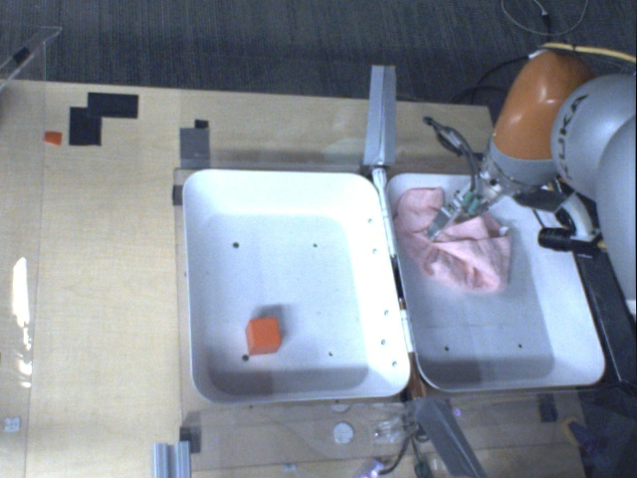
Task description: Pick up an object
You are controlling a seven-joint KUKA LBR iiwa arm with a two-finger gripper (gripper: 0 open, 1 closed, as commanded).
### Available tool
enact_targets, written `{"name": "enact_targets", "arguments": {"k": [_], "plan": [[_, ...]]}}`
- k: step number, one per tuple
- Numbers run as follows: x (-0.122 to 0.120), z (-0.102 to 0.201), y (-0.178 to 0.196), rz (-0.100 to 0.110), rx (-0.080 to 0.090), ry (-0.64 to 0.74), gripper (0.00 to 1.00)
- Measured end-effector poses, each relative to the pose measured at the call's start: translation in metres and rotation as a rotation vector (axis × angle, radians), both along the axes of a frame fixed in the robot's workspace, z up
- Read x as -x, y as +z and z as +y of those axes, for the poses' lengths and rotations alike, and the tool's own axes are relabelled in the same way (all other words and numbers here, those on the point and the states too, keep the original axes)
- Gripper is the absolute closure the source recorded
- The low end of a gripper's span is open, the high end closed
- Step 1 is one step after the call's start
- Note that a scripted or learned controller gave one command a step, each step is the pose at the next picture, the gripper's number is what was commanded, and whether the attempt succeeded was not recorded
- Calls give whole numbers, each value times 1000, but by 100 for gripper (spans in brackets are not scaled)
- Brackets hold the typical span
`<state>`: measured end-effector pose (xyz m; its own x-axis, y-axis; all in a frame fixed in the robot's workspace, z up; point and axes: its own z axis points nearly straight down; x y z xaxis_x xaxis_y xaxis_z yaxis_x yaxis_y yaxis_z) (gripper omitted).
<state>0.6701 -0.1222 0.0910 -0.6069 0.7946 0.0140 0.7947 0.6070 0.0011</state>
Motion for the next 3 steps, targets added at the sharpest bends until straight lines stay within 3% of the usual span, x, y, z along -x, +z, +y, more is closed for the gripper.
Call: {"name": "enact_targets", "arguments": {"k": [1,2,3], "plan": [[0,0,0,0,0,0,0],[-4,1,14,-21,6,5,100],[1,7,11,8,-7,10,0]]}}
